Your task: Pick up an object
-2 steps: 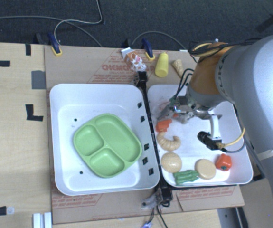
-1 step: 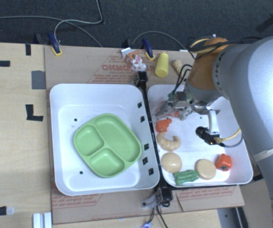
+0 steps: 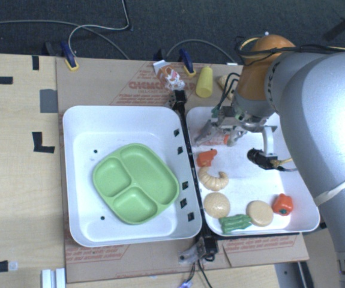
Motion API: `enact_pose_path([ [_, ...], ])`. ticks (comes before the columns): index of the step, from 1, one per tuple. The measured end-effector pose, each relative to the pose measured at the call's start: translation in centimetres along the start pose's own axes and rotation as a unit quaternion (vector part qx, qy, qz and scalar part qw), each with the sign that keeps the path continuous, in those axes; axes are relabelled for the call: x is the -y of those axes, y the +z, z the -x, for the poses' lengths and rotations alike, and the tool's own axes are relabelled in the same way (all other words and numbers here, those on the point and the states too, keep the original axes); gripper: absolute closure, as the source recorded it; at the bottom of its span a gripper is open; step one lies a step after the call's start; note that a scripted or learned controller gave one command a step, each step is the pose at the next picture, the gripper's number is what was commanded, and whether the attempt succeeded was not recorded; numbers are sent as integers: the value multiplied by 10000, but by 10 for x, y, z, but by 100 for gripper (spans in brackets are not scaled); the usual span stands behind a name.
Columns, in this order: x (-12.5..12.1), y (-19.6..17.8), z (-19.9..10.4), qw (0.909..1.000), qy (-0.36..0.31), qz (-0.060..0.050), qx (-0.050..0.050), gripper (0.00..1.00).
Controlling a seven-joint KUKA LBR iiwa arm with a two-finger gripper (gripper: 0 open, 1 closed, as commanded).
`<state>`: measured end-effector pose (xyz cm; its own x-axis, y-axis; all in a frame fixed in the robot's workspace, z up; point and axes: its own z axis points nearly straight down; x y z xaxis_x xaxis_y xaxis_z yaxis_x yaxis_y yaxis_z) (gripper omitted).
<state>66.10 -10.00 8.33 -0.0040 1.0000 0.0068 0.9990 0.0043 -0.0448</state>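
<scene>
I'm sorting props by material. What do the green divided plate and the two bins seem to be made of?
The green divided plate looks like moulded plastic with a matte finish: even colour, soft rounded compartment edges, only a faint sheen. The left bin and the right bin also look like plastic, smooth and white with rounded corners, though coated metal cannot be ruled out.

Smooth, seemingly plastic green tray (image 3: pixel 135 183) in a glossy white bin (image 3: pixel 76 161), on matt cardboard (image 3: pixel 130 89).

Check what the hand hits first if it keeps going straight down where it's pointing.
Likely the white floor of the right bin, beside the orange piece. The hand points down at the bin's upper left corner; depth is hard to judge from above.
</scene>
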Motion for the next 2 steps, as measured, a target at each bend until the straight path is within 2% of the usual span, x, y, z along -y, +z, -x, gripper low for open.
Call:
enact_pose_path([
  [1,10,0,5,9999,-2,156,15,0],
  [2,12,-9,4,10000,-16,96,5,100],
])
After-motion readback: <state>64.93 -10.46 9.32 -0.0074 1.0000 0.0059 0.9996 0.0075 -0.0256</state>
